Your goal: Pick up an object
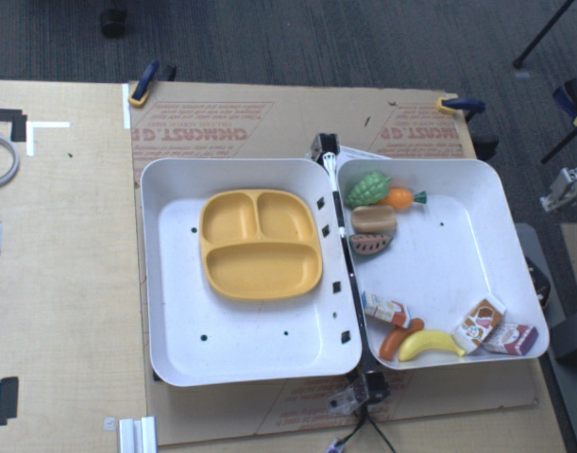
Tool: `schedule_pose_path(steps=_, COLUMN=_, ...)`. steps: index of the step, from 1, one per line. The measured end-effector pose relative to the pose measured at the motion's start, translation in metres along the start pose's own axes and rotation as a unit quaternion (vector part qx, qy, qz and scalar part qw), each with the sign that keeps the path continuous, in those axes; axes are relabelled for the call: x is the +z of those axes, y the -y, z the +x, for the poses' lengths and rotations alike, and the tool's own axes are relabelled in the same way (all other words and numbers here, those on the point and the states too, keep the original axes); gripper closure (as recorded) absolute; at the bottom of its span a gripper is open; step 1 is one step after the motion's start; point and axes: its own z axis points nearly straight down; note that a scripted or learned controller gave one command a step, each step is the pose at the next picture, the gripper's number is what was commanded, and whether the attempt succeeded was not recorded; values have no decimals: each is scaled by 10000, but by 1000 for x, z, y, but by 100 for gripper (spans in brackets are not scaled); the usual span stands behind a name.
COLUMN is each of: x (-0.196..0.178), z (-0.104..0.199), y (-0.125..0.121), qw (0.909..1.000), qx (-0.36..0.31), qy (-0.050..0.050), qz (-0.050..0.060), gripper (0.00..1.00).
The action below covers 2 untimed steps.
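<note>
The right bin [477, 243] holds several toy foods. Against its left wall lie a green leafy vegetable [368, 189], an orange carrot [399, 197], a brown bun [374, 219] and a watermelon slice [371, 243]. Along its near edge lie a small red-and-white carton [383, 309], a red sausage [398, 340], a yellow banana [430, 344], an orange-and-white carton [481, 324] and a purple carton [515, 339]. The left bin [175, 328] bears a yellow divided plate [262, 243].
Both bins sit on a cardboard sheet [231, 130] held by blue-and-yellow clamps [143, 83] at the far corners. A pale grey metal part [562, 190] shows at the right edge beyond the bench; I cannot tell what it is.
</note>
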Motion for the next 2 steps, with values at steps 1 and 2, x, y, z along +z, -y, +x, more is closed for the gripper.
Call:
schedule_pose_path(steps=1, x=-10, z=0, y=-1, qw=10000, qx=-12, qy=13, qz=-5, gripper=100)
schedule_pose_path(steps=2, x=-19, z=-1, y=-2, qw=10000, qx=-23, qy=26, qz=-11, gripper=100)
